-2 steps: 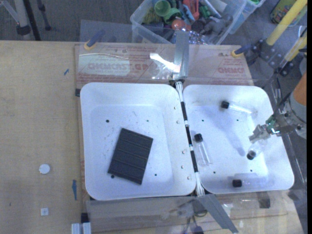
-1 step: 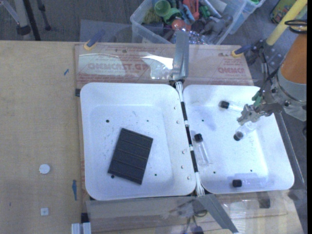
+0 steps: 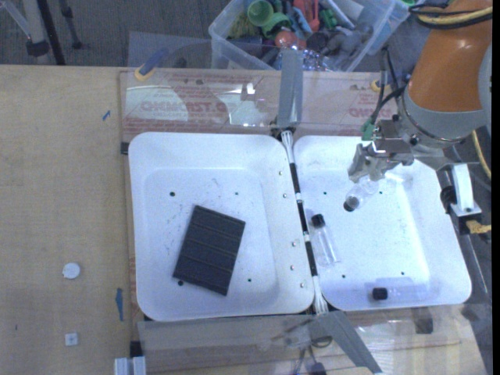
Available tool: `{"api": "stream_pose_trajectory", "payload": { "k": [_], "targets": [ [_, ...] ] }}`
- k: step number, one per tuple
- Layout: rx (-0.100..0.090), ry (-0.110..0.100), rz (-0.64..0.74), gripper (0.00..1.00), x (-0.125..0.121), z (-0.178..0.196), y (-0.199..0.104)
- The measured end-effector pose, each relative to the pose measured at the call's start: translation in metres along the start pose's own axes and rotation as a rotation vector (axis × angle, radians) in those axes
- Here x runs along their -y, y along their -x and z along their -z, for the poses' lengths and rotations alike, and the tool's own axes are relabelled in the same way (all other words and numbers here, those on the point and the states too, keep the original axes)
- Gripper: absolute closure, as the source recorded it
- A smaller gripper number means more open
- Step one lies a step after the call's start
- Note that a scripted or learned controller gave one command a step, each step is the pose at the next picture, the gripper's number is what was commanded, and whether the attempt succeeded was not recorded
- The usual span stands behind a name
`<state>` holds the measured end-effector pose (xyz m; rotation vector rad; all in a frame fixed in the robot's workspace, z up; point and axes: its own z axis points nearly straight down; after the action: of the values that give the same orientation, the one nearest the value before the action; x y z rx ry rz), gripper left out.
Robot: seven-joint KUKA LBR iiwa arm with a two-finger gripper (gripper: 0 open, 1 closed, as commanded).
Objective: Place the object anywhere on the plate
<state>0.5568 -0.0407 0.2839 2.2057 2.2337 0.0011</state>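
A dark ridged rectangular plate (image 3: 208,250) lies tilted on the floor of the left bin (image 3: 156,158). My gripper (image 3: 365,176) hangs over the upper middle of the right bin (image 3: 445,241), far to the right of the plate. Its fingers are shut on a clear vial (image 3: 358,193), which slants down and to the left. The vial's dark cap is at the low end, just above the bin floor.
Two more clear vials with black caps lie in the right bin, one (image 3: 323,241) by the left wall and one (image 3: 394,291) near the front edge. A clear tub of colourful toys (image 3: 305,14) stands behind the bins. The divider (image 3: 301,209) runs between the bins.
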Motion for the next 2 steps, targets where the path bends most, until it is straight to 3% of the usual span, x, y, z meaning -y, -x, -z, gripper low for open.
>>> {"api": "stream_pose_trajectory", "payload": {
  "k": [1,2],
  "targets": [
    [0.0,0.0,-0.168,1.0,-0.049,-0.043,-0.059],
    [0.0,-0.002,-0.761,1.0,-0.111,-0.054,-0.134]
  ]
}}
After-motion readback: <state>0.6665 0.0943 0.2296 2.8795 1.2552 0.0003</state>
